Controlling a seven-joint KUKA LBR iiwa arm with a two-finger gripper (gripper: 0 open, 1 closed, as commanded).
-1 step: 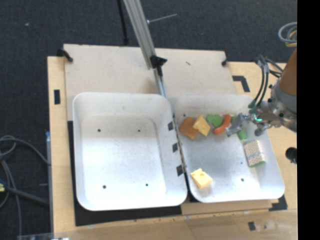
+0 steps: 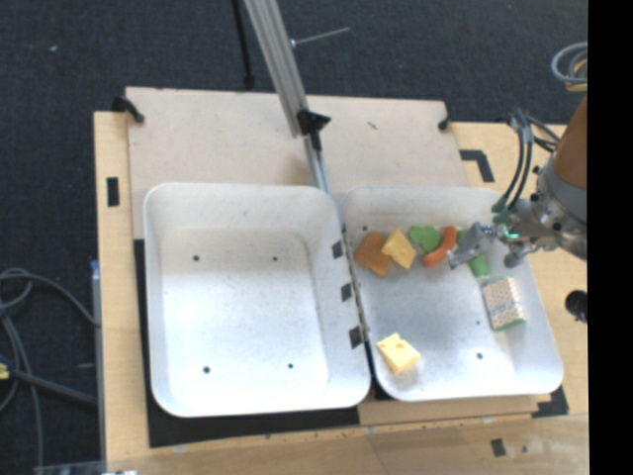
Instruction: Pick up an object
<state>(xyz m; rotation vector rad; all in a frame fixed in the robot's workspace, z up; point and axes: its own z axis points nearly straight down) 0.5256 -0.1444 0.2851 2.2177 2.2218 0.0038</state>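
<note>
Gripper (image 2: 487, 245) hangs in the right bin (image 2: 445, 384), jaws spread, nothing in them. Just below it lies a speckled block (image 2: 503, 303), probably light and stiff; pinch its long sides.

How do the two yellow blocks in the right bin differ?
The upper yellow block sits in the cluster, touching the orange-brown piece and next to the green piece; the lower yellow block lies alone near the bin's front-left corner. The upper one is closer to the tool. Both are pale yellow, chunky, and lie in the right bin.
</note>
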